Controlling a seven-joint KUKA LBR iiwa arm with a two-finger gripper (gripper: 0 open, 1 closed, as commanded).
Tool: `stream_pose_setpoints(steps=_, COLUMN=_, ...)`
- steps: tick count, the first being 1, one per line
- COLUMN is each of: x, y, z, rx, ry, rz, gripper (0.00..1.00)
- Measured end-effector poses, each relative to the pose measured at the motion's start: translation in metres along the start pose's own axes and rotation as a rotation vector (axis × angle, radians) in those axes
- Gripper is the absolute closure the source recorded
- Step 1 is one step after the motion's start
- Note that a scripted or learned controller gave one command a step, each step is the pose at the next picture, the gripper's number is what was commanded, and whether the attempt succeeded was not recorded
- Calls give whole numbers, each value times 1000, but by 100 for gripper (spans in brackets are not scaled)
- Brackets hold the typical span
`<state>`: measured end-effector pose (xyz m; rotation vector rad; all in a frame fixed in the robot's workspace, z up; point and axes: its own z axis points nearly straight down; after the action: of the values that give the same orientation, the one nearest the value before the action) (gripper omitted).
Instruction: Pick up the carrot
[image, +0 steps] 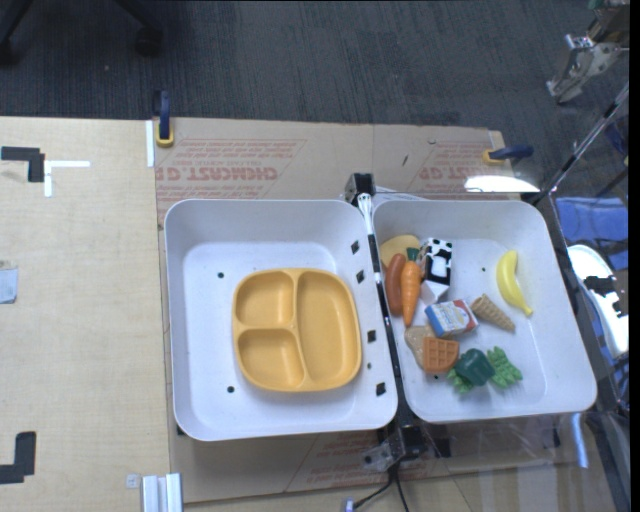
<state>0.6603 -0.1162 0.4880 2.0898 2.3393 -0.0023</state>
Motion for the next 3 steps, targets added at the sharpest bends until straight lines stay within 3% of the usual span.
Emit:
stream_pose_setpoints(steps=2, x=59, y=7, z=-7, rx=0, ry=1, rz=-234, gripper=0)
stream_pose_setpoints(steps=3, x=111, y=10, z=4, rx=4, ry=3, rz=-367, gripper=0)
